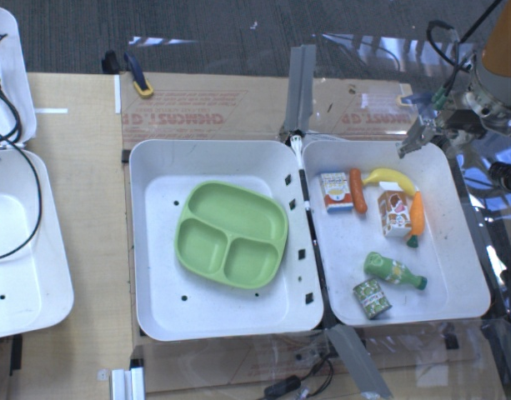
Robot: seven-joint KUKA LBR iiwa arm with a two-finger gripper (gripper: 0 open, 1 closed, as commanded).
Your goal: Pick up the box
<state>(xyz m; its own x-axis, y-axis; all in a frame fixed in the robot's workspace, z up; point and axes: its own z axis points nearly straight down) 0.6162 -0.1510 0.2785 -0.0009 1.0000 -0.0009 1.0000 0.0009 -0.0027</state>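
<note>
The right bin (455, 307) holds three box-like items. A small red, white and blue box (336, 192) lies near its back left. A white and red carton (394, 213) stands in the middle. A green patterned box (372, 298) rests near the front edge. My gripper (423, 137) hangs above the bin's back right corner, well apart from all three boxes and with nothing seen in it. It is too small and cluttered by cables for me to read its state.
Around the boxes lie a sausage (358, 191), a banana (389, 177), a carrot (417, 215) and a green bottle (394, 271). A green divided plate (232, 235) sits in the left bin (147, 290). A grey divider post (300, 90) stands between the bins.
</note>
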